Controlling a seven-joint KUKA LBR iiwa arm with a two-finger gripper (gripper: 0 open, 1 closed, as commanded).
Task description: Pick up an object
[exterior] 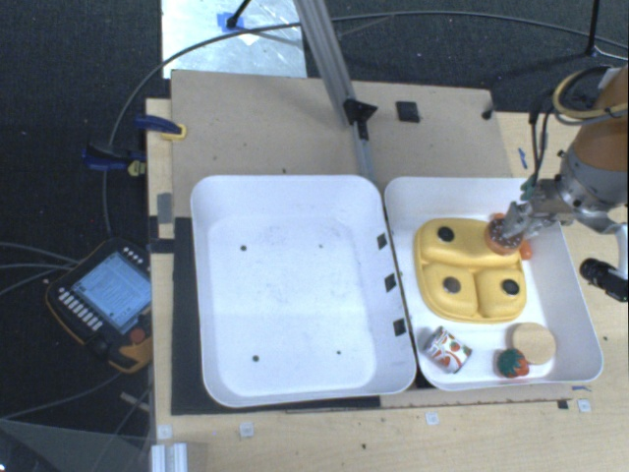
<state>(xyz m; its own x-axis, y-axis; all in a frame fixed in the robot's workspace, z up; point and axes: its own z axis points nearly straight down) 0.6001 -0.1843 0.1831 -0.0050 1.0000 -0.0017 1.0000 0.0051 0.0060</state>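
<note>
Two shallow white plastic bins sit side by side on the tan bench (295, 126). The left bin (226, 362) shows only its smooth floor with a few small dark dots. The right bin (580, 347) holds everything else.

Largest in it is a yellow moulded plastic tray (472, 285), rounded and glossy, divided into three bulging sections, each with a dark round spot. In front of it, near the bin's front right corner, lies a pale tan round disc (535, 339) (matte, cork- or wood-like), and just touching it on the front side a small green and red rounded toy (510, 363). To their left lies a little red and white printed can (447, 349), tipped on its side.

The grey arm with its orange band comes in from the right, and the gripper (508, 232) is low over the yellow tray's back right corner, its tip at or on the tray's edge. A small orange bit (527, 251) shows just beside it. Whether the jaws are spread or closed cannot be made out.
</note>
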